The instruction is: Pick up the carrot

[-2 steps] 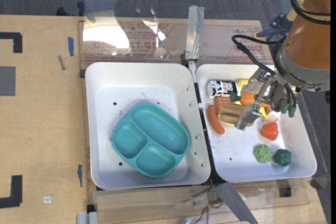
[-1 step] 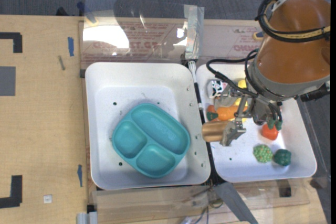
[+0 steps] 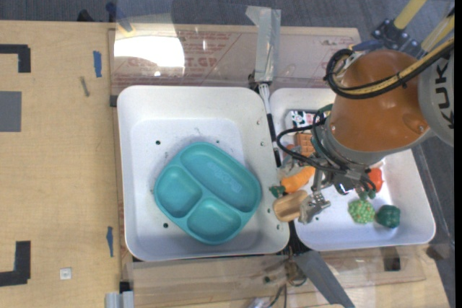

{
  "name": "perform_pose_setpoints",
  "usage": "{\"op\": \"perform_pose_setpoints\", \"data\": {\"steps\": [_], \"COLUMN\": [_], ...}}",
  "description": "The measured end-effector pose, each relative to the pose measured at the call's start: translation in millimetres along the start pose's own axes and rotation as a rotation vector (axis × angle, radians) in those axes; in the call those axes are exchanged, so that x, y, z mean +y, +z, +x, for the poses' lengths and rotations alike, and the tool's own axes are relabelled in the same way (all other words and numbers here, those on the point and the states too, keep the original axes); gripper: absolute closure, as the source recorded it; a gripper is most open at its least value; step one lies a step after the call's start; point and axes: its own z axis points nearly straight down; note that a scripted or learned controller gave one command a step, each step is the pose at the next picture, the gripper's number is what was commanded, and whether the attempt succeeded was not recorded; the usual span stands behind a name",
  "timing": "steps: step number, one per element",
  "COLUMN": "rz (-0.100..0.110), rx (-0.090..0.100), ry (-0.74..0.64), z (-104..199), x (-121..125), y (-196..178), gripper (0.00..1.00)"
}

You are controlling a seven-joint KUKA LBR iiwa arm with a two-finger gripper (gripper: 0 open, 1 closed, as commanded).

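Teal plate (image 3: 208, 191) in left bin (image 3: 137, 155); carrot (image 3: 296, 180) in right bin (image 3: 415, 187).

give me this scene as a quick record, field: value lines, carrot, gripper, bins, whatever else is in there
carrot: orange with a green top, lying at the left edge of the right bin
gripper: down in the right bin, just below the carrot; whether it grips anything cannot be told
left bin: holds a teal divided plate
near the gripper: a tan piece at the bin's left edge
right bin, lower right: light green broccoli-like piece, dark green piece, small red piece
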Motion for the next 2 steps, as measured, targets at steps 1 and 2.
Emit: {"op": "perform_pose_setpoints", "data": {"steps": [1, 2], "rz": [0.003, -0.002], "rx": [-0.010, 0.000], "ry": [-0.461, -0.865], "z": [-11.1, -13.6], "x": [5.7, 55.5], "y": [-46.3, -0.5], "gripper": [1.00, 1.00]}}
